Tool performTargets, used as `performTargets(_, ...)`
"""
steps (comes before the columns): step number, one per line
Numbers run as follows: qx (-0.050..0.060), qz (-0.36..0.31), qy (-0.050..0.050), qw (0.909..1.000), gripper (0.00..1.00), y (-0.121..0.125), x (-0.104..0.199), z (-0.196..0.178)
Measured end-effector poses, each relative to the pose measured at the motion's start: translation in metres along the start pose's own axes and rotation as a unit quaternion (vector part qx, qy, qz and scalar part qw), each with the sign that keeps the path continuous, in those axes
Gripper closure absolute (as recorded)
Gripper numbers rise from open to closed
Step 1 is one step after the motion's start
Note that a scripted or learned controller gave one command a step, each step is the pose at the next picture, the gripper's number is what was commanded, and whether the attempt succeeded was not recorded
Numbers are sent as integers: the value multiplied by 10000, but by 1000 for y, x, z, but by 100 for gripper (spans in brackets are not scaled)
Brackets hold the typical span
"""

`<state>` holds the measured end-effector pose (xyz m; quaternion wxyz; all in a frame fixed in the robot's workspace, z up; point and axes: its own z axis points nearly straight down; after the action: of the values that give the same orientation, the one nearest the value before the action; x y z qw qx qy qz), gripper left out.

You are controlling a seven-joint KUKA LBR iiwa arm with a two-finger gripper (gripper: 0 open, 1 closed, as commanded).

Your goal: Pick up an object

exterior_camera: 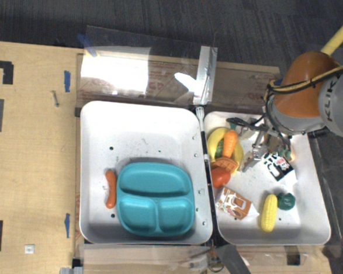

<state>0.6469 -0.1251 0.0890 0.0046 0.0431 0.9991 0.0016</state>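
gripper (257, 152): fingers slightly parted, holding nothing, low in right bin (305, 231) | target: toy carrot (229, 143), just left of gripper, leaning on banana (216, 138) | handling: likely light, stiff, smooth plastic; pinch across mid-body

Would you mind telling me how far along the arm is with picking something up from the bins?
Nothing looks picked up yet. The hand hangs low over the right bin, beside the pile with the carrot and banana. I see nothing between its fingers. The corn and the teal tray in the left bin lie untouched. Grasping and lifting remain.
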Motion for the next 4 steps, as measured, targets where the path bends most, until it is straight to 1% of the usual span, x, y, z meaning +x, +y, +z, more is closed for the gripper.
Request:
performTargets(1, 48, 928, 67, 9957, 0, 10, -14, 0)
performTargets(2, 58, 1275, 40, 9918, 0, 28, -10, 0)
performTargets(3, 24, 1531, -15, 9882, 0, 21, 58, -2)
performTargets(4, 21, 1431, -29, 9897, 0, 3, 151, -3)
